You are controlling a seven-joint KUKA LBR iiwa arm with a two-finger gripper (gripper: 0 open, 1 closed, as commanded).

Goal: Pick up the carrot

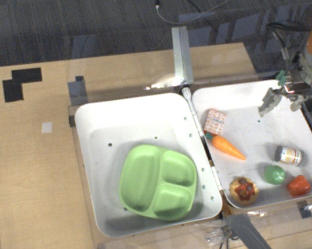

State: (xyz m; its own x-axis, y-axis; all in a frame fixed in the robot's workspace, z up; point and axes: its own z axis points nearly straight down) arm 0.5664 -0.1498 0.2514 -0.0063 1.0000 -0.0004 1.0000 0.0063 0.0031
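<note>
The carrot (227,146) is orange with a green stub at its upper-left end. It lies on a slant near the left wall of the right bin (239,93). My gripper (282,101) hangs over the bin's upper right part, well to the right of the carrot and a little farther back. Its two grey fingers (268,101) stand apart, open, with nothing between them.
A pink-and-white box (214,120) sits just behind the carrot. A small jar (289,155), a green ball (274,174), a red item (298,185) and a brown muffin-like item (243,190) fill the bin's front. The left bin (95,130) holds a green divided plate (158,182).
</note>
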